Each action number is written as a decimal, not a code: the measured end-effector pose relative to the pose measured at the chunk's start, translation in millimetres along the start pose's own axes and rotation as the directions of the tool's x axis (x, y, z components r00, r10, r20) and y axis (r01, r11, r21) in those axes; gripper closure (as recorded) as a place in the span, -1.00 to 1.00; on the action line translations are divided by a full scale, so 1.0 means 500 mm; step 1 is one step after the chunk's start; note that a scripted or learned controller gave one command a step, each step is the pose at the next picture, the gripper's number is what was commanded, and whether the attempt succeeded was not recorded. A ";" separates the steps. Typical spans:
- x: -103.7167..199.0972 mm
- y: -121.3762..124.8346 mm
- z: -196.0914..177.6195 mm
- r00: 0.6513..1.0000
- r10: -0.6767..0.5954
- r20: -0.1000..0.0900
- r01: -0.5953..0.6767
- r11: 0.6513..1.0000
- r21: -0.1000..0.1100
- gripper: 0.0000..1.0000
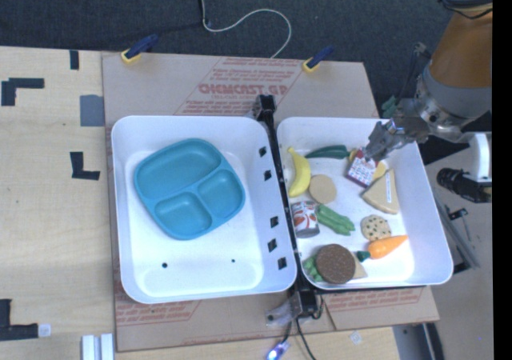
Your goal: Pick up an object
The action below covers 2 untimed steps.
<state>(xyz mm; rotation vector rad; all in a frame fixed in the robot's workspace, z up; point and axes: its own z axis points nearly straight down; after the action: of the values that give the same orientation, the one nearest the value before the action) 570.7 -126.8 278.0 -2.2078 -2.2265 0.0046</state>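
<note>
A grey robot arm [456, 70] with an orange band reached in from three o'clock over two white bins set side by side on a wooden bench [48, 190]. Its gripper [379, 145] hung at about one o'clock in the right bin [432, 238], just above a small red-and-white carton [361, 171]. Whether the pincer was spread or clenched could not be told from this angle, and nothing showed plainly between its tips.

The right bin carried the candidates for picking: a banana [298, 173] at ten o'clock, a green bean [326, 151] at eleven, a round cracker [323, 190] near the centre, a wedge of cheese [383, 193] at three o'clock, a small can [305, 218] at eight, a green pepper [336, 220] beside it, a cookie [374, 227], a carrot [386, 247] at five and a brown patty [334, 263] at six. The left bin [128, 270] held a blue divided plate [189, 187].

By the look of things, the pick was at its approach stage: every item appeared to lie on the bin floor, so grasp and lift remained.
</note>
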 end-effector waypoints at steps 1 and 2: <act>0.001 0.000 -0.019 1.000 -0.001 0.000 0.001 1.000 0.001 1.00; 0.002 0.000 -0.038 1.000 -0.002 -0.001 0.002 1.000 0.002 1.00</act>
<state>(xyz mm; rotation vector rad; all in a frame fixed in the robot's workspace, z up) 571.0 -125.9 296.9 -2.2037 -2.2277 0.0065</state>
